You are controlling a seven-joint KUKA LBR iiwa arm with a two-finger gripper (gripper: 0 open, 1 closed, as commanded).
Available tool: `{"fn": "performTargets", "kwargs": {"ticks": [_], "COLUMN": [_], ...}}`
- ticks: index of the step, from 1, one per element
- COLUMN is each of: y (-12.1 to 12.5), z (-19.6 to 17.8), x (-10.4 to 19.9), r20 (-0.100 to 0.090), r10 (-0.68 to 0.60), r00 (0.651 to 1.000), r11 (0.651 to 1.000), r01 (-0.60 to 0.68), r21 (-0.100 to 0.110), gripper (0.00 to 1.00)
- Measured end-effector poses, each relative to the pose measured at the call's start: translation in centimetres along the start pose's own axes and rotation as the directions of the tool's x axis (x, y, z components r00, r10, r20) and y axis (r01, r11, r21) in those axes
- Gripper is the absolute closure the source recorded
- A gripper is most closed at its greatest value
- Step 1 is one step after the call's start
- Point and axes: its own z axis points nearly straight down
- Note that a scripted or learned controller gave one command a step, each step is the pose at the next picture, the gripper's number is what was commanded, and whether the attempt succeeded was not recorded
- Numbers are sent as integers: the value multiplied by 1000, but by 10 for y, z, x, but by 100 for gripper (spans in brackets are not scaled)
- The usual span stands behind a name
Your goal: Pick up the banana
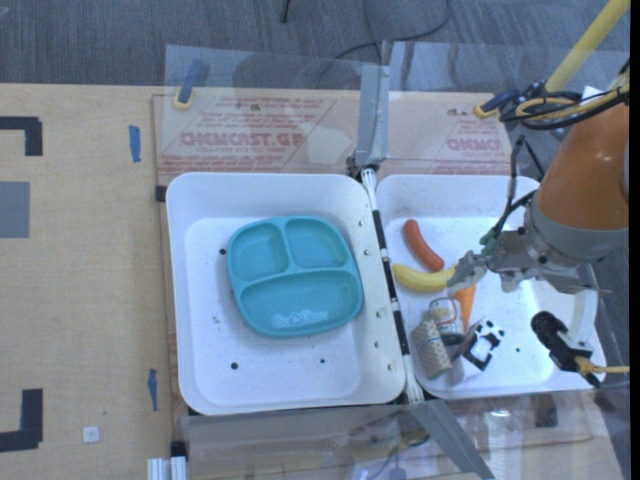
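Banana [422,277], yellow and curved, lying flat on the floor of the right-hand shallow white bin [450,182], close to that bin's left wall and about midway between its far and near edges. Not lifted yet: resting on the bin floor along its whole length.

Just beyond it, toward the far edge, a red sausage-shaped toy [423,245], near but apart. At its right end, a small orange carrot-like piece [465,299], touching or nearly so; hard to say which. Toward the near-left corner, a silvery ribbed can-like object [432,346] and beside it a black-and-white blocky item [486,342].

Grey two-finger gripper [474,268] reaching in from the right edge of the same bin, low over the floor, its tip right at the banana's right end. Open or closed: cannot tell from this angle, nor whether any contact has been made.

In the left-hand white bin [185,218], a teal three-compartment plastic plate [295,273], well apart from the action.

Judged progress: approach roughly done, grasp unconfirmed, lift entirely left to do. Likely hazard: grabbing only the tip, or catching the carrot piece along with it.
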Motion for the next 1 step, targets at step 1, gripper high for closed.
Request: {"fn": "performTargets", "kwargs": {"ticks": [1], "y": [41], "z": [92], "x": [5], "r20": [2], "r10": [-47], "r00": [999], "r11": [999], "r01": [47], "r21": [-4], "gripper": [0]}}
